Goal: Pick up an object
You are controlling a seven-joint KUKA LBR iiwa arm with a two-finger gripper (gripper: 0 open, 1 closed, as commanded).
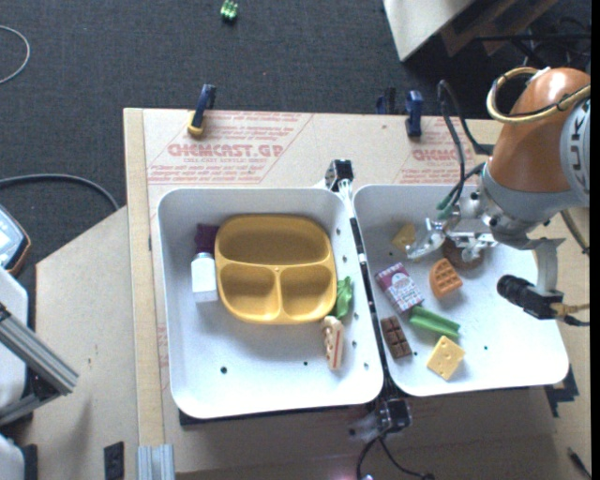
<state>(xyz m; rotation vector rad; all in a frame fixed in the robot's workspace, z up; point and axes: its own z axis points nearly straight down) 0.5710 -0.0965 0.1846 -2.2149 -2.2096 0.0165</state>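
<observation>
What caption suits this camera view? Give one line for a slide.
KUKA arm's claw poised low over the right bin of toy food, near a waffle; yellow divided plate in the left bin.

A brown board (pixel 272 141) with red lettering is lying over dark carpet (pixel 94 75). A blue-and-yellow clamp (pixel 200 111) and a blue clamp (pixel 413 112) are gripping its far edge. A small green item (pixel 229 10) is sitting on the carpet beyond it.
</observation>
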